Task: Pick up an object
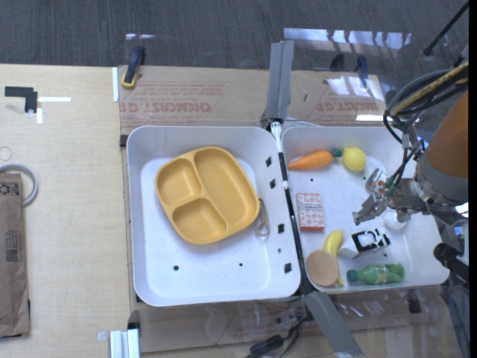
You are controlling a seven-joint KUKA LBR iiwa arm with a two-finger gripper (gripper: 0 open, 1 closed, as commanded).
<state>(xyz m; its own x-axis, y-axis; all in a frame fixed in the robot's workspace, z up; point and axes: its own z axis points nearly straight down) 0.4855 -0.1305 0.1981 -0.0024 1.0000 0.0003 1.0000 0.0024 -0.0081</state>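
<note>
- Left bin (149,274): bears a yellow divided plate (206,194) with three compartments, lying toward 11 o'clock of the bin floor; it takes no part in the step in hand and obstructs nothing
- Right bin (417,278): holds every candidate for the pick, with the arm (447,148) entering from 3 o'clock
- Gripper (375,197): stands over the bin's middle-right, tilted, fingers pointing toward 9 o'clock; they appear parted with nothing between them, so no object is held
- Nearest candidate, in my judgement: a small black-and-white object (370,239), type unclear, just below the gripper at its 6 o'clock
- Advice for the step: lower straight down over one isolated item and centre the fingers across its narrow side before closing
- Green bottle (377,274): lies on its side along the bin's 6 o'clock wall; the wall may block a finger on that side
- Carrot (310,159): lies at 11 o'clock, well apart from the gripper, with open floor around it
- Red-and-white packet (310,210): lies flat at 9 o'clock; its low profile may be hard to catch
- Tan disc (322,268) and banana (333,241): touching or nearly so at 7 o'clock; a grasp there risks disturbing both
- Lemon (354,159): at 12 o'clock, round and liable to roll
</note>
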